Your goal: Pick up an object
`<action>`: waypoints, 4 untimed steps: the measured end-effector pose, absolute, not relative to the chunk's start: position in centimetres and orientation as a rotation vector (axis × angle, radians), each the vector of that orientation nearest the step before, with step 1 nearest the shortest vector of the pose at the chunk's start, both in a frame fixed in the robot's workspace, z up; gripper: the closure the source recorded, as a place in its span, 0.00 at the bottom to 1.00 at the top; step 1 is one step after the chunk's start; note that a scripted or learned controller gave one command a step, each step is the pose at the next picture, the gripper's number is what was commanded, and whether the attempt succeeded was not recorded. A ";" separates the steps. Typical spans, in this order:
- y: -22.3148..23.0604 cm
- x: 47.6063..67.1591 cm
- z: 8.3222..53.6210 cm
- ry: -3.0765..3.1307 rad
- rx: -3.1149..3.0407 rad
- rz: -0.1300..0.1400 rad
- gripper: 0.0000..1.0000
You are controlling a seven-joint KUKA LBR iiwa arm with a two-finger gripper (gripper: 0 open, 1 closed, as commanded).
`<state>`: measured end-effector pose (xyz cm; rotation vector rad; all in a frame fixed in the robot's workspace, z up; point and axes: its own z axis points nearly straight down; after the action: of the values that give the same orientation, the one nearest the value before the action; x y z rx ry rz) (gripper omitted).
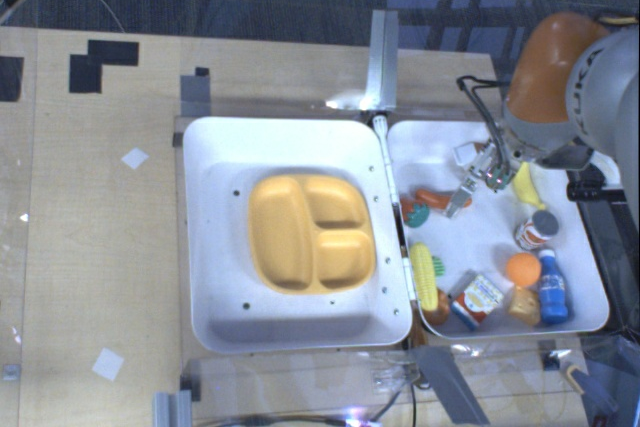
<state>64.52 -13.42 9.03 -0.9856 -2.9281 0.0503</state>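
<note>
Just pincer (462, 202) near carrot (432, 198)

Arm (600, 90) was bulky, rounded, grey, with broad glossy orange band (548, 65) above wrist. Thin black cable (485, 110) looped beside band toward gripper. Gripper (462, 202) was small, silver metal, slim fingers below compact block. Black bracket (592, 185) sat under grey housing.

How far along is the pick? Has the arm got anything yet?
Nothing looks picked: the two-finger gripper sits low in the right white bin, beside the small orange and red carrot-like toy, with no object visibly between its fingers. The yellow corn cob, orange ball and blue bottle lie in that bin. Grasp and lift remain. The yellow divided tray is in the left bin.
</note>
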 end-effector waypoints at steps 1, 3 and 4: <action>-13.2 65.2 10.2 -2.963 -0.989 0.036 1.00; -14.9 65.8 21.2 -3.027 -0.895 -0.003 1.00; -14.9 65.7 21.0 -3.024 -0.893 -0.003 0.00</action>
<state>65.69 -14.87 21.04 -0.8931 -3.0242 -0.0030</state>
